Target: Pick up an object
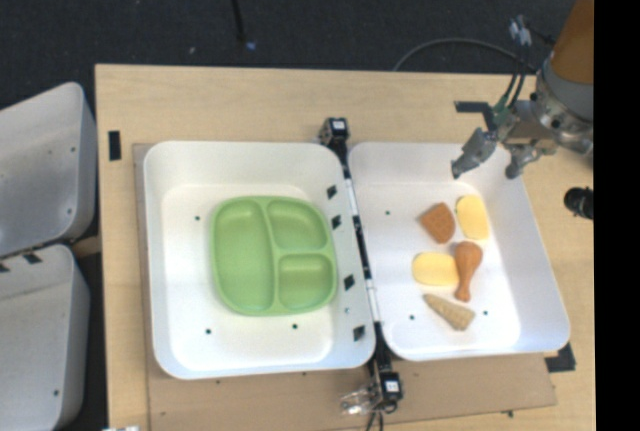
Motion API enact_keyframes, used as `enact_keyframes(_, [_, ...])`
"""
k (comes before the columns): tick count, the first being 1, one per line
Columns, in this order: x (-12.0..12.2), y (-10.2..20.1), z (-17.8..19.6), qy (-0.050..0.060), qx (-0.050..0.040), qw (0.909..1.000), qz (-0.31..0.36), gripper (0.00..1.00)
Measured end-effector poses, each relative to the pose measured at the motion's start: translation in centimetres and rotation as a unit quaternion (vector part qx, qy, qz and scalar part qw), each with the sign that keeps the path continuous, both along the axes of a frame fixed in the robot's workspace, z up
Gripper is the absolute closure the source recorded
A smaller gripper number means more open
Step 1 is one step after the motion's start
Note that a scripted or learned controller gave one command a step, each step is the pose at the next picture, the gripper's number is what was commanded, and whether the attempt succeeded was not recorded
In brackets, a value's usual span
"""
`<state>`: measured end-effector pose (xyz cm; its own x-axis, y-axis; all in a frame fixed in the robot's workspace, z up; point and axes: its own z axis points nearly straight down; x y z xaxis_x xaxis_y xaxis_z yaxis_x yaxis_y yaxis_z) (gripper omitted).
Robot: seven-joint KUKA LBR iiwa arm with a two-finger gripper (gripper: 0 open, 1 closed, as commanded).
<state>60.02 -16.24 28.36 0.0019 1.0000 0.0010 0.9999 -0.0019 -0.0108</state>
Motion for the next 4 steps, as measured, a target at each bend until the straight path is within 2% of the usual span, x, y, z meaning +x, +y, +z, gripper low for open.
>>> enact_keyframes(1, [0.2,0.0,0.7,-0.006,-0.0006,1.0000,0.001,0.00])
enact_keyframes(2, [-0.3,-0.4,-5.5,-0.003,-0.0010,1.0000,0.001,0.00])
enact_keyframes(3, [0.4,-0.1,-10.1,-0.004,-0.0012,1.0000,0.001,0.00])
enact_keyframes(4, [-0.2,0.6,-15.3,-0.004,-0.0010,1.0000,0.000,0.00])
